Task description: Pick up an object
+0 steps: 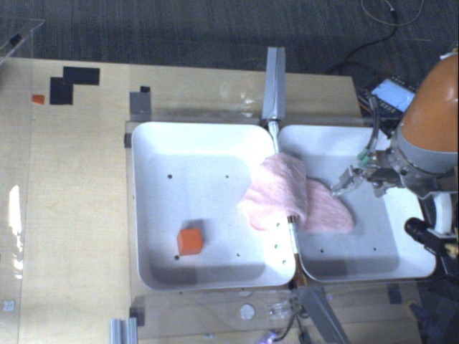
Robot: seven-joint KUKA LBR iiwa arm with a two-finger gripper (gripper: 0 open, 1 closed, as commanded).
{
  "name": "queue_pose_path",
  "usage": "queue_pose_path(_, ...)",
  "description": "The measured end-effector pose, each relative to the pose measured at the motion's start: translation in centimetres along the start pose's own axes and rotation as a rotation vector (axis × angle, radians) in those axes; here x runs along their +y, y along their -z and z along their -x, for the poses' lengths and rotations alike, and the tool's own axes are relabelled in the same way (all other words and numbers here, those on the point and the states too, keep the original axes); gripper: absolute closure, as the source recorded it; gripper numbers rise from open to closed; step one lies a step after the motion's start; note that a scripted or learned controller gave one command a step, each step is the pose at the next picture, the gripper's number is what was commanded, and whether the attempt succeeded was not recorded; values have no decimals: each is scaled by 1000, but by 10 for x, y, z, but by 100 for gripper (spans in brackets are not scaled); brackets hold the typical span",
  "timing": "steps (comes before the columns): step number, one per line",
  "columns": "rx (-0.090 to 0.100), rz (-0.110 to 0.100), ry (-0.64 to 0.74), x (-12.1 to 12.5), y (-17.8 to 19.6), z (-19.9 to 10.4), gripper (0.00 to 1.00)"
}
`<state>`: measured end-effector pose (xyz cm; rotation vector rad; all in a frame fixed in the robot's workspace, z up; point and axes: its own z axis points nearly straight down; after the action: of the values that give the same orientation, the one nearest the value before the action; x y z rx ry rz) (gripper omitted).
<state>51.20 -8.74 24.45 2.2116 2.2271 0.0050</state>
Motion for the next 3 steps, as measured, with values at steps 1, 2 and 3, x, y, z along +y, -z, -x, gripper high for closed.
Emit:
queue_pose_path(1, 0, 0, 176, 31, -84, 25, 0)
queue_pose_path(2, -5, 12, 225, 19, -154, 79, 0)
queue_pose_path(3, -6, 13, 354, 13, -154, 45, 0)
